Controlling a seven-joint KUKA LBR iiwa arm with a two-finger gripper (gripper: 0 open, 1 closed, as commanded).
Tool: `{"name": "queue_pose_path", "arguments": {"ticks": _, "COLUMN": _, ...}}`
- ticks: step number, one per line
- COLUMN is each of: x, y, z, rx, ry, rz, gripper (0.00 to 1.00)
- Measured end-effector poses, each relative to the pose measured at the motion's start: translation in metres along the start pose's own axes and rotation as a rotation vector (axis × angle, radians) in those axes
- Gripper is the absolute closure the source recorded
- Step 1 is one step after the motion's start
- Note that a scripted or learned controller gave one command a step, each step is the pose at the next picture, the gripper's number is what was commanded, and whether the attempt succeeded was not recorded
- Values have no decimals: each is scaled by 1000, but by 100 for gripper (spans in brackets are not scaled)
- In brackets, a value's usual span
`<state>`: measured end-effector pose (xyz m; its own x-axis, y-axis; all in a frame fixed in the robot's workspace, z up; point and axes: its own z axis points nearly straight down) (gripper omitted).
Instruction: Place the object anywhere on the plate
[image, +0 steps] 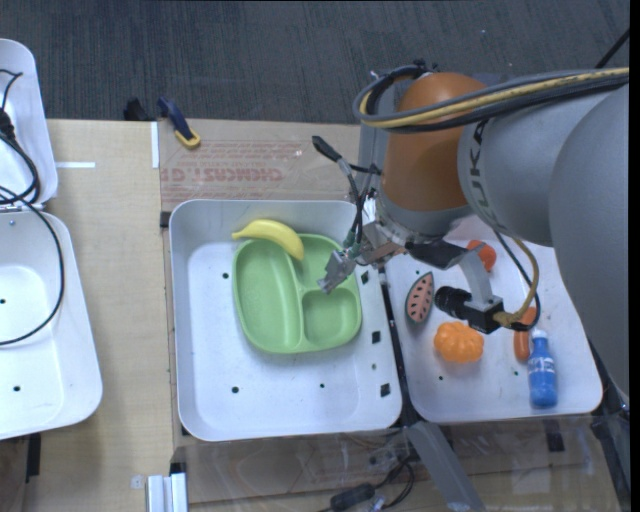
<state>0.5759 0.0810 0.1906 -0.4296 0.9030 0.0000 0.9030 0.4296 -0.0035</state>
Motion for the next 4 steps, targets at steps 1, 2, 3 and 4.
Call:
{"name": "queue_pose_path", "arguments": {"ticks": 1, "x": -2, "y": 0, "z": -8, "rx": 1, "ry": -1, "rz": 1, "gripper": 100}}
{"name": "queue_pose_path", "arguments": {"ticks": 2, "x": -2, "y": 0, "z": -8, "rx": 1, "ry": -1, "rz": 1, "gripper": 0}}
{"name": "queue_pose_path", "arguments": {"ticks": 3, "x": -4, "y": 0, "z": -17, "rx": 2, "ry": -2, "rz": 2, "gripper": 100}}
{"name": "queue_pose_path", "arguments": {"ticks": 4, "x": -4, "y": 0, "z": -17, "rx": 2, "ry": -2, "rz": 2, "gripper": 0}}
